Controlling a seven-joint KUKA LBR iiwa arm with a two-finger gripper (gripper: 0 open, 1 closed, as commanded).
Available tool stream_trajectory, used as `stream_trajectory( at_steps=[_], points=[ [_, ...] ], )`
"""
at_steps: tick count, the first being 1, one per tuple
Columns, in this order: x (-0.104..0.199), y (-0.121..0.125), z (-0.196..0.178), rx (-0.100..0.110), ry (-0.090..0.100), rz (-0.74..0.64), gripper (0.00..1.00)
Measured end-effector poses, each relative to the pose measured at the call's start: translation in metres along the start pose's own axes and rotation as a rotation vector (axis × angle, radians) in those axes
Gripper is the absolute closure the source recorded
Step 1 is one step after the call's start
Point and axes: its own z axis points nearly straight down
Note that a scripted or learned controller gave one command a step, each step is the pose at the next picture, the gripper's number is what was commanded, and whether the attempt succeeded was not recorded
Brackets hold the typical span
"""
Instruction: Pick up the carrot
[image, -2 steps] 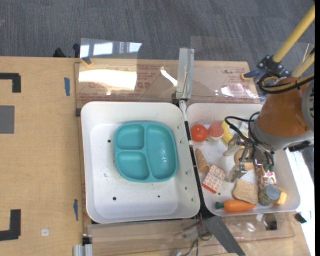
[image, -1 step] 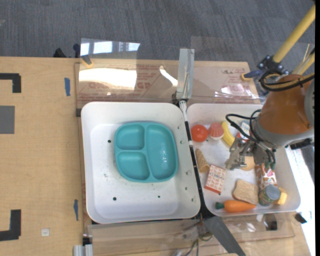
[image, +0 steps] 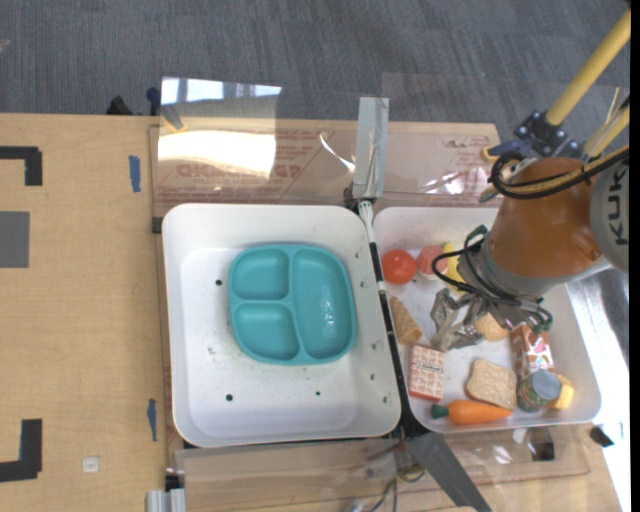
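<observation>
Carrot (image: 478, 411) is lying ungrasped at the right bin's (image: 583, 400) front edge; hand (image: 457, 322) is hovering behind it, grip state indeterminable.

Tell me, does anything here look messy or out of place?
Nothing looks spilled or broken. The food toys lie jumbled in the right bin, with the carrot flat along its near wall. The teal plate sits slightly askew in the left bin.
</observation>
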Motion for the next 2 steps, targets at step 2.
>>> stream_trajectory(
  at_steps=[2],
  points=[
    [0.072, -0.063, 0.001, 0.003, -0.005, -0.335, 1.00]
  ],
)
